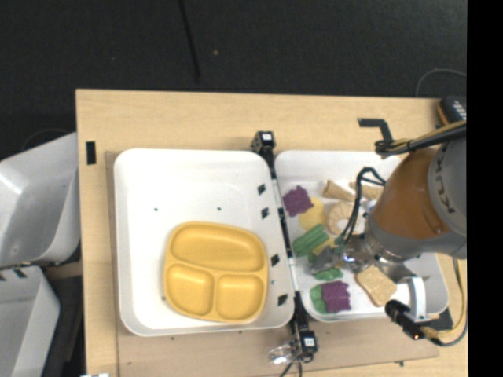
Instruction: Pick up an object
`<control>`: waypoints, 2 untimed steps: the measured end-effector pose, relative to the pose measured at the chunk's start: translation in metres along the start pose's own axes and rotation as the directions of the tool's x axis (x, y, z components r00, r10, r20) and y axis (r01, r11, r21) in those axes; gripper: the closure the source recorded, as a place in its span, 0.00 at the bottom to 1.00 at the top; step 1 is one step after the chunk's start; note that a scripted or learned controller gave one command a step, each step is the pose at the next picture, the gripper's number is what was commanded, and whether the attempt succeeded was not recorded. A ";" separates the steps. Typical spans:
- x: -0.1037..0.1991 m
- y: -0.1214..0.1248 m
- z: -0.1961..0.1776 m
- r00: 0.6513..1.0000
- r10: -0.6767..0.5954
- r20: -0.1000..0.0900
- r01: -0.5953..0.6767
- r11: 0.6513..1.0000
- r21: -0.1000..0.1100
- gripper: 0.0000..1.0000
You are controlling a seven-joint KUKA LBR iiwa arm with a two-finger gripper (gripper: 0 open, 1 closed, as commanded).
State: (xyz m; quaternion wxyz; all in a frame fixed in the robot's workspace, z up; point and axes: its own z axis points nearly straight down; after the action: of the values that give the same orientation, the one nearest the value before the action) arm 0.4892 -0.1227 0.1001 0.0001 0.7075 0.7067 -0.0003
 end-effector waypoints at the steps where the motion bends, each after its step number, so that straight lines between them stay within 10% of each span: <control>1: 0.000 0.001 -0.010 1.000 0.009 0.001 -0.009 1.000 -0.002 1.00; 2: 0.074 0.060 -0.106 1.000 -0.012 -0.001 0.012 1.000 -0.012 1.00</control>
State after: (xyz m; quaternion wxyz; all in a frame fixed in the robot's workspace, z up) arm 0.5496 -0.0482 0.2056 0.0037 0.7032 0.7109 0.0042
